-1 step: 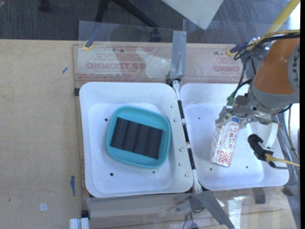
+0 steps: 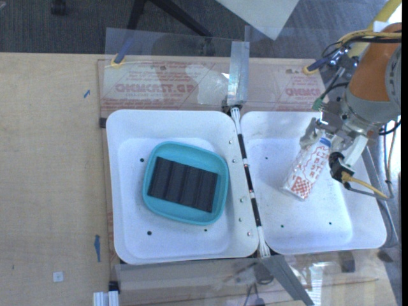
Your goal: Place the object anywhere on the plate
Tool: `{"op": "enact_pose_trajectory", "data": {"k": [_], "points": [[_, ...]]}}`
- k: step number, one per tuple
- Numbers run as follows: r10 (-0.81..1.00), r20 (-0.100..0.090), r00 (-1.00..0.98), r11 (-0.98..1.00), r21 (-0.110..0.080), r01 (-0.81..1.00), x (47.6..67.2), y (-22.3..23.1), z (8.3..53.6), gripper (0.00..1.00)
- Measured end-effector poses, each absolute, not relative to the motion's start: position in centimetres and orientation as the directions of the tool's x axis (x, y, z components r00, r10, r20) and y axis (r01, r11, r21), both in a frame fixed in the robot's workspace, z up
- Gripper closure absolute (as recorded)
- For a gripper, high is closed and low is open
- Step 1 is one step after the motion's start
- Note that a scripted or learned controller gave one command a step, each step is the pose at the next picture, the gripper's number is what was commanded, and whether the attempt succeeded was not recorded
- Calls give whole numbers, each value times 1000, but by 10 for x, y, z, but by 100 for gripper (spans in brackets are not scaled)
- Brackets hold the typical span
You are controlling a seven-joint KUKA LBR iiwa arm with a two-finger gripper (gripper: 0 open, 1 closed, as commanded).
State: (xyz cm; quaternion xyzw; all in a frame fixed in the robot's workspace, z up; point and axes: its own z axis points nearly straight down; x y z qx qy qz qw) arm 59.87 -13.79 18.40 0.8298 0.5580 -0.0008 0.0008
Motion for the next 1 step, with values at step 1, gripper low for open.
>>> {"op": "enact_pose_trajectory", "data": {"k": [1], "points": [[926, -2, 378, -378, 1, 926, 599, -138, 185, 0]]}}
